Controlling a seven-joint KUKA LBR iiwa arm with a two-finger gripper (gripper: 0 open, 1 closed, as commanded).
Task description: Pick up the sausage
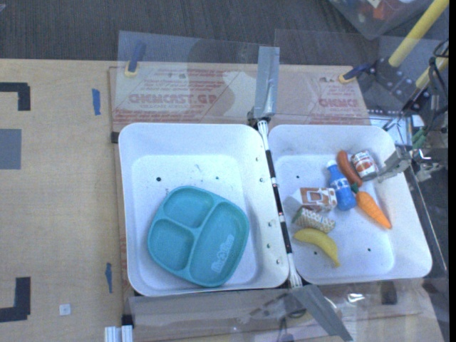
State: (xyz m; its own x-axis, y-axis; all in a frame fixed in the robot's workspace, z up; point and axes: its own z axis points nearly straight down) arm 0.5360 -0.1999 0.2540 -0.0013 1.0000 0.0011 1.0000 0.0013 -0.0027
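Light wooden bench (57, 212) with two shallow white bins side by side, grey floor behind and clear plastic panels along the back. Left white bin (142, 148) has a teal plastic divided plate (198, 235) lying in it. Right white bin (306, 148) is where all the toy food sits.

So the target, a small reddish-orange toy sausage (347, 166), lies near the back right of the right bin, angled a bit. It's crowded: a little red-and-white can (364, 164) is touching or just beside it on the right, and a blue plastic bottle (340, 186) sits right at its lower end. An orange toy carrot (374, 209) is just below those, a small printed carton (318, 197) and a yellow toy banana (318, 244) are further left and front.

The gripper (396, 164) sits at the bin's right side, just right of the can, low and near the sausage. Honestly I cannot tell how it's set from this angle, too blurry and grey.

My guess on handling: it looks like light, stiff, smooth plastic, rounded, so probably slippery and prone to rolling. I'd pinch it across the narrow width around the middle, where there's the most clearance from the can and bottle. The risk is nudging the can instead.
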